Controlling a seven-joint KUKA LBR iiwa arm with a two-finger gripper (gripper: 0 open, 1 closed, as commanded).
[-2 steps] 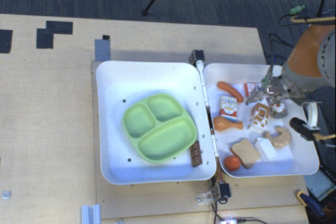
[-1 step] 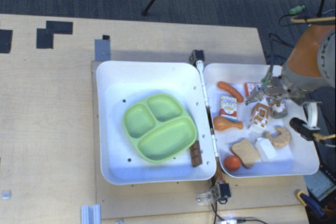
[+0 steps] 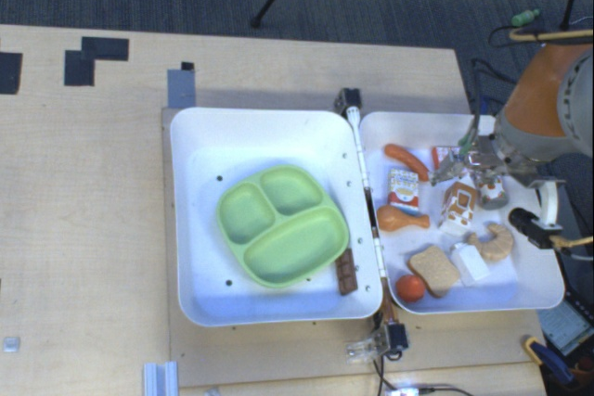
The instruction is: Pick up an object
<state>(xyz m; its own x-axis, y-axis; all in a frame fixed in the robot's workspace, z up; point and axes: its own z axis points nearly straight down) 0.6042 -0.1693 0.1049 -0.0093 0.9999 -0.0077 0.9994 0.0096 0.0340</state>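
The right bin holds several toy foods. There is an orange-red sausage, a small red and white carton, a drumstick, a bread slice, a red ball, a white block, a croissant and a brown and white carton. My gripper hangs over the bin's back right part, just behind the brown and white carton. It is open, with nothing between its fingers.
The left bin holds a green divided plate and a brown bar beside the shared wall. The arm's grey body with its orange band covers the right bin's far right corner.
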